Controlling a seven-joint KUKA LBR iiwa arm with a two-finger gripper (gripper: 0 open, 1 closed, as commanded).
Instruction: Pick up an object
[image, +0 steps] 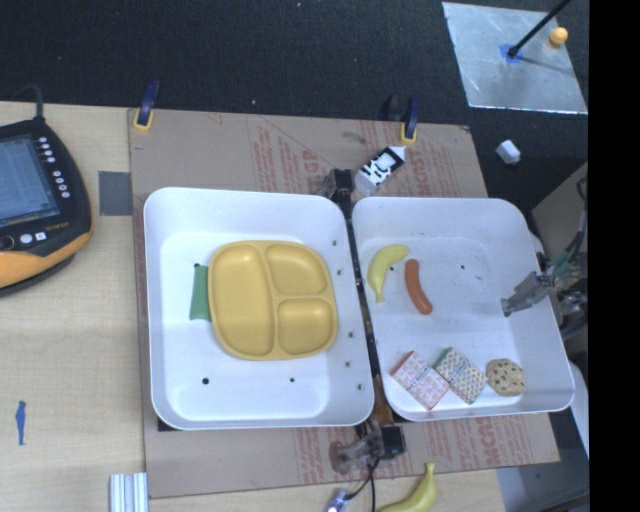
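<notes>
Sausage (418, 287) in the right bin (480, 220), long axis roughly up-down in view, top tilted slightly left. Just left of it a banana (385, 268); nearer the bin's front, two packets (420, 380) (459, 374) and a cookie (506, 376). Gripper (520, 297) at the bin's right rim, well to the sausage's right; holding nothing visible, finger spread impossible to tell. Red lettering on the cardboard underlay (300, 150), too small to read. Left bin (165, 300): yellow divided plate (272, 298).

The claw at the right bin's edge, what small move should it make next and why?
Probably slide left toward the orange-red sausage. The claw sits at the right white bin's right wall with nothing seen between its fingers, and the sausage lies apart from the yellow banana.
</notes>
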